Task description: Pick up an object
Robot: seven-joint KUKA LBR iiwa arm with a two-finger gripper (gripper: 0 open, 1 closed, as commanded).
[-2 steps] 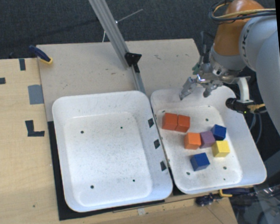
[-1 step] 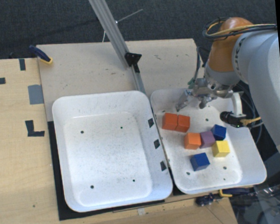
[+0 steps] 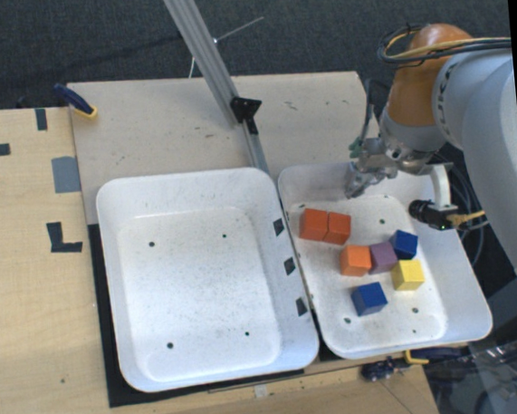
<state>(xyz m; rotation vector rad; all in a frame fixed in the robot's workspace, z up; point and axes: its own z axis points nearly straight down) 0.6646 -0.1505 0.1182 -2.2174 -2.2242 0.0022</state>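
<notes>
Pale wooden table (image 3: 31,296) held two white bins (image 3: 197,276) over dark carpet (image 3: 60,39); coloured blocks (image 3: 324,225) filled the right one. Hand (image 3: 361,182), upper right, state unclear.

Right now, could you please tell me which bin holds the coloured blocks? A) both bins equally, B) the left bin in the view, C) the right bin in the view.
C: the orange block, yellow block and blue block all lie in the right bin, below the tool.
</notes>
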